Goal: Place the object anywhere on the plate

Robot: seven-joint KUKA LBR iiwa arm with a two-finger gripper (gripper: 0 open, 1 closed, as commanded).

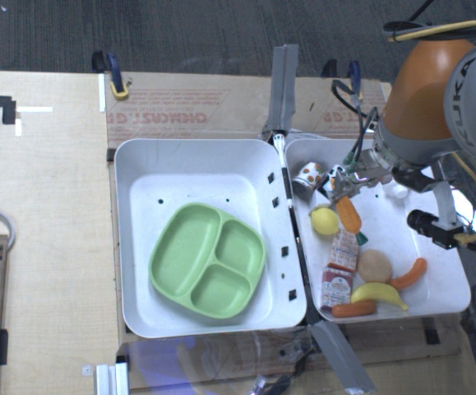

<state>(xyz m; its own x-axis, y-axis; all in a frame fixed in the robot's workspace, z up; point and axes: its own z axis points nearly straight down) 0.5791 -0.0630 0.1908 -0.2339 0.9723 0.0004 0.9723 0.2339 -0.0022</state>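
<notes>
So, starting at the bottom of the frame: the right bin [459, 299] is holding a pile of toy food along its lower edge. A yellow banana [379, 293] is lying just above a small orange sausage [353, 309], another orange sausage [410, 273] is angling up to the right of them, and a round tan thing [375, 265] is sitting between those. A ketchup-style bottle [340, 270] is lying lengthwise just left of that, pointing up toward a carrot [349, 215] and a lemon [324, 220] that are sitting side by side.

Lower middle of the frame, the left bin [131, 220] is carrying the green plate [209, 260], three compartments, nothing sitting in any of them.

Further up, the claw [342, 179] is hanging over the top left corner of the right bin, right above the carrot and next to a small patterned cup [307, 174]. Honestly can't tell how wide it's spread or whether it's got anything, it's all clutter there.

Bare tabletop [48, 212] is stretching off to the left.
</notes>
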